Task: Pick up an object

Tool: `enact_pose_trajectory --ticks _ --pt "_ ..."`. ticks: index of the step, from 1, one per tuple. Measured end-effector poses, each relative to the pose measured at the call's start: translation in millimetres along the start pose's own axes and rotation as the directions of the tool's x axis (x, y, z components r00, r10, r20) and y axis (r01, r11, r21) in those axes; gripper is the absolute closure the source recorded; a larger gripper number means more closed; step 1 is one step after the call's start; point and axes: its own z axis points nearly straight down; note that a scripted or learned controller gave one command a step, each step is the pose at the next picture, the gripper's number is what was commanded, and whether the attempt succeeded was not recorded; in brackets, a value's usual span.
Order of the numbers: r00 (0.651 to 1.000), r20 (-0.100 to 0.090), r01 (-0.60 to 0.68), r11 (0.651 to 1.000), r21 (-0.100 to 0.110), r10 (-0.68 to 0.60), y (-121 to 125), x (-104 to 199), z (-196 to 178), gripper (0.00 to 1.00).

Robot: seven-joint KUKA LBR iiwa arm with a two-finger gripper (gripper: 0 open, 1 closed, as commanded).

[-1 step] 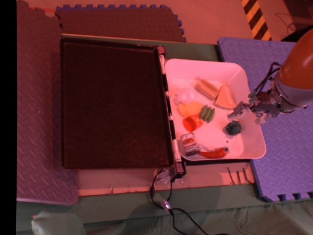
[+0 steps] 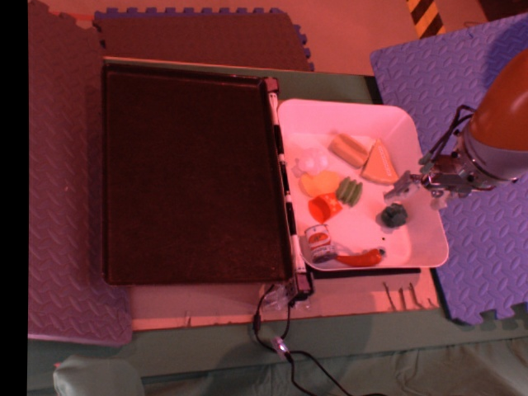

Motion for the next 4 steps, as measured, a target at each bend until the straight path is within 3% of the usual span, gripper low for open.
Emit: enact_pose_trajectory --ticks 2,3,4 --pt "1.0 -0.002 -0.002 1.0 0.008 0.002 -5.4 -16.2 110.7 0.0" --pt "1.0 0.001 -0.001 1.0 -0.007 0.001 -11.8 -18.0 160.5 0.0" --pt "1.0 0.001 -0.001 1.0 -0.009 0.001 -8.2 -20.3 165.1 0.0"
